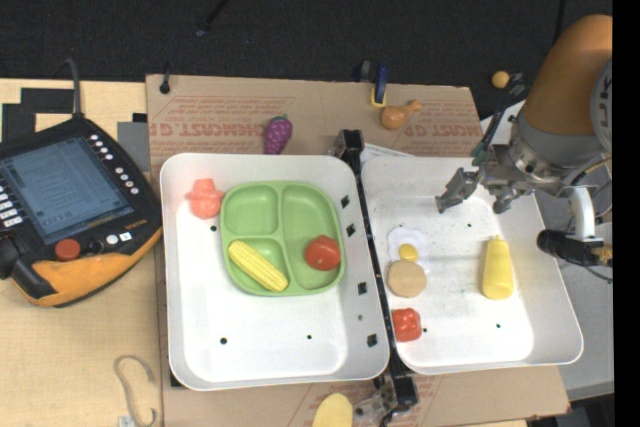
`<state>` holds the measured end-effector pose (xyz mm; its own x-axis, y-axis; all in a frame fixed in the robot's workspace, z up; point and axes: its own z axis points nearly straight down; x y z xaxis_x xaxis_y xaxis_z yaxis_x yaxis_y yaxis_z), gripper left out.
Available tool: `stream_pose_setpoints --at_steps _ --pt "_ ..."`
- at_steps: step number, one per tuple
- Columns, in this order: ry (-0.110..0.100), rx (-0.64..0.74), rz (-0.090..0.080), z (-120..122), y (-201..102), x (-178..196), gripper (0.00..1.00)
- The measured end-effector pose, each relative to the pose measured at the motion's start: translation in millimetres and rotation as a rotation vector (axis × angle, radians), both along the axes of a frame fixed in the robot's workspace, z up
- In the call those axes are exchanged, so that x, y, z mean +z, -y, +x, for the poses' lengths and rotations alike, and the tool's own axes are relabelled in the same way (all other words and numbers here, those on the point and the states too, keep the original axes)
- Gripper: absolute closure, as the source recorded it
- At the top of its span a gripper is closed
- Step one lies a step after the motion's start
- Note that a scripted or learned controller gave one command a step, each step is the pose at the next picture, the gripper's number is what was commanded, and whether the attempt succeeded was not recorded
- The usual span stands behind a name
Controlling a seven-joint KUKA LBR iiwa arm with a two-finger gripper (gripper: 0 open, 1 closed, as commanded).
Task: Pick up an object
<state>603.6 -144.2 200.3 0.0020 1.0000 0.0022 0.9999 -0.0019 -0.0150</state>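
1. Lying loose on the floor of the right bin [520, 335], the yellow mustard bottle [497, 268] looks the nearest candidate; nothing is lifted yet, so the whole pick remains.
2. Above the bin's far side, the gripper [478, 192] hovers with its dark fingers spread apart and nothing between them.
3. Smooth moulded plastic toys share that bin: a fried egg [407, 243], a round tan cookie [406, 278], a red piece [405, 323].
4. Across the divider, the left bin [200, 335] holds a glossy green divided plate [280, 210] with ribbed corn [258, 266] and a tomato [322, 253].
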Motion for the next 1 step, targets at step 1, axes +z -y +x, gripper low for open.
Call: stream_pose_setpoints --at_steps 1 --pt "0.013 0.002 -0.002 2.8 0.2 8.1 0.00"
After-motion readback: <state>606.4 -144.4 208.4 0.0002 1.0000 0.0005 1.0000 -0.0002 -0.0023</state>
